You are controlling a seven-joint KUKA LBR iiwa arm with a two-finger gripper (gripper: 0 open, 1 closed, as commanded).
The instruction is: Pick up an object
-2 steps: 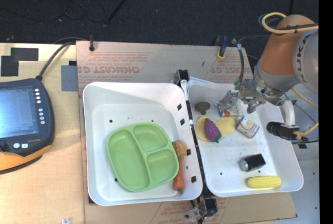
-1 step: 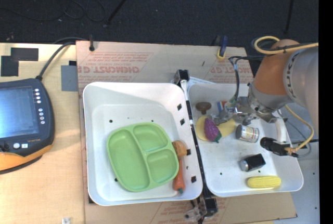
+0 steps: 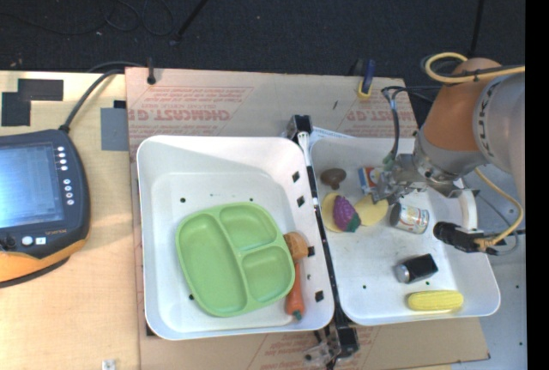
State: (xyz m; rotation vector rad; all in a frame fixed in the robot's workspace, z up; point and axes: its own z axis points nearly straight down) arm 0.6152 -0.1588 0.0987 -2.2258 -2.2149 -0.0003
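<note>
Cardboard covers the surface (image 3: 214,102) under both white bins. Nearest us in the right bin (image 3: 480,295) we see a yellow corn cob (image 3: 435,300), and just beyond it a black canister (image 3: 418,268) lying on its side. In the left bin (image 3: 159,179) a green divided plate (image 3: 236,257) rests flat, with a carrot (image 3: 296,269) along its right edge. Farther back in the right bin a silver can (image 3: 413,219) lies just beside the end effector (image 3: 388,191), to its right and slightly nearer us. A purple grape bunch (image 3: 345,213) and a yellow piece (image 3: 371,211) sit just left of it; a brown object (image 3: 333,178) lies beyond. We cannot tell how the end effector stands, released or clenched.
</note>
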